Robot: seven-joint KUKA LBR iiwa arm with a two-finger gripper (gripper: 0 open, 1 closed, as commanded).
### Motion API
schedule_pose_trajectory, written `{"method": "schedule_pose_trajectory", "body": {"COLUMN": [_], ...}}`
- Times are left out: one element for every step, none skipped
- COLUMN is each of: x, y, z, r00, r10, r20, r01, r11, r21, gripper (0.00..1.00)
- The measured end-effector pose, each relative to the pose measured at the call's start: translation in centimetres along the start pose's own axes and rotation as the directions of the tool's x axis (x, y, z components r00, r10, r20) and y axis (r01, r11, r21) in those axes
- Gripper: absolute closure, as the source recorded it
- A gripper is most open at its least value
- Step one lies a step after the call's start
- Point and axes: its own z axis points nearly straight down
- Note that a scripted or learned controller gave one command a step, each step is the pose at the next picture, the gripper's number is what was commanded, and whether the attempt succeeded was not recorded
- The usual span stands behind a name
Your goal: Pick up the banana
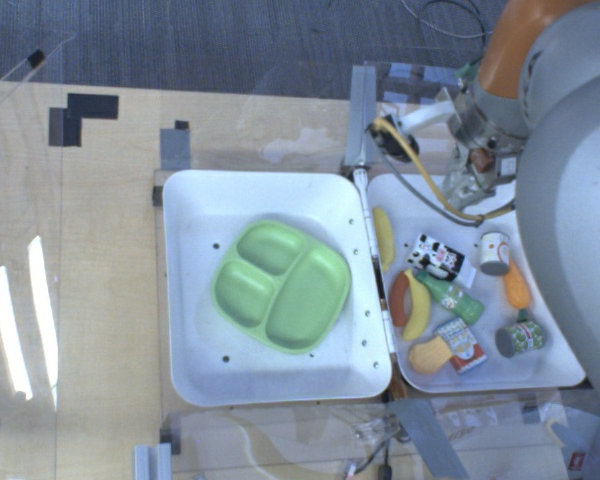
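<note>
We found the gripper (467, 180) above the far edge of the right bin (560, 373), under the arm's orange band (505, 43); whether it was open or closed we could not tell, and we saw nothing in it. The banana (418, 306) lay well apart from it, in the near left part of that bin, touching a red item (399, 299) and just beside a green bottle (452, 296). Another yellow piece (383, 235) lay along the bin's left wall. In the left bin (190, 368) we saw a green divided plate (281, 285).
</note>
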Motion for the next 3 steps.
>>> {"method": "schedule_pose_trajectory", "body": {"x": [3.4,4.1,3.8], "y": [0.7,-2.1,-3.1], "z": [2.1,0.3,0.9], "r00": [0.955,1.000,0.960], "r10": [-0.296,0.001,-0.279], "r20": [0.004,0.001,0.005], "r01": [0.296,-0.001,0.279], "r11": [0.955,1.000,0.960], "r21": [0.001,0.000,0.002], "gripper": [1.00,1.00,1.00]}}
